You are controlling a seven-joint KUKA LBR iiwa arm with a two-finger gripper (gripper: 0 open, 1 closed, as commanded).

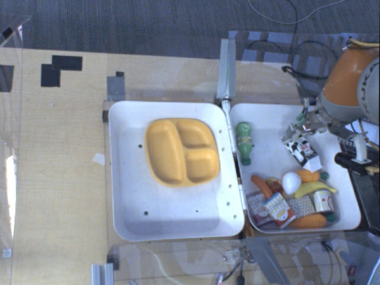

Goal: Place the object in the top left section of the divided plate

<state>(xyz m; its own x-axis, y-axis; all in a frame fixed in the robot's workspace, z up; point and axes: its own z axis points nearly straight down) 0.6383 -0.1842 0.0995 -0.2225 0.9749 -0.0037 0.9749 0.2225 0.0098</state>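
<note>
Two white bins sit side by side on the wooden bench [59,177]. Left bin [127,218] holds a yellow divided plate [181,151], roughly centred, a bit twd the far edge; 1 long section on its left, 2 smaller ones on its right. All 3 sections show bare yellow.

Right bin [267,120] carries the clutter. Green bottle [243,141] lies by the bin's left wall, lengthwise along it. Near-right corner holds a pile: white egg [291,183] in the middle, w/ a yellow banana [314,189] just beside it to the right, an orange carrot [261,186] to its left, a 2nd orange piece [309,175] behind it, another carrot-like orange item [309,221] along the near edge. A small red/white carton [277,206] lies on a flat printed packet [261,212]; a small can [322,202] is at the pile's right end.

Arm comes in from the right, orange band at the bin's far-right corner. Gripper [304,129] hangs over the right bin's far-right area, above a black-and-white patterned packet [304,151]. Can't tell whether the claw is apart or together, or clamped on anything — too small + cluttered there. Which item is the task's thing can't be told; everything loose is in the right bin, well apart from the plate.
</note>
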